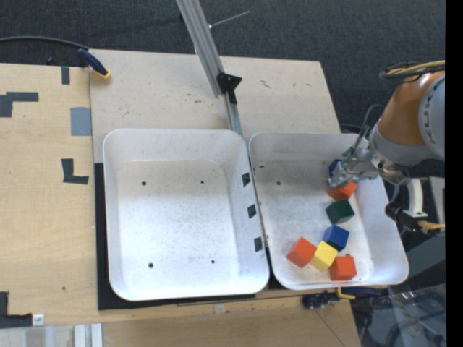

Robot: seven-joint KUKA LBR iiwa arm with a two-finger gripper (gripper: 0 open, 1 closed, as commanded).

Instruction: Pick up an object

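My claw (346, 173) sits low in the right bin (289, 150), directly over an orange block (343, 190); whether it grips I cannot tell. The green block (339, 210) lies just beside the orange one, so a sloppy lift could knock it or slip.

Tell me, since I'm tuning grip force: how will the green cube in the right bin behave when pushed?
The small green cube looks rigid and flat-faced, so it will probably slide, not roll. It appears light; a nudge may shove it into the blue cube close by.
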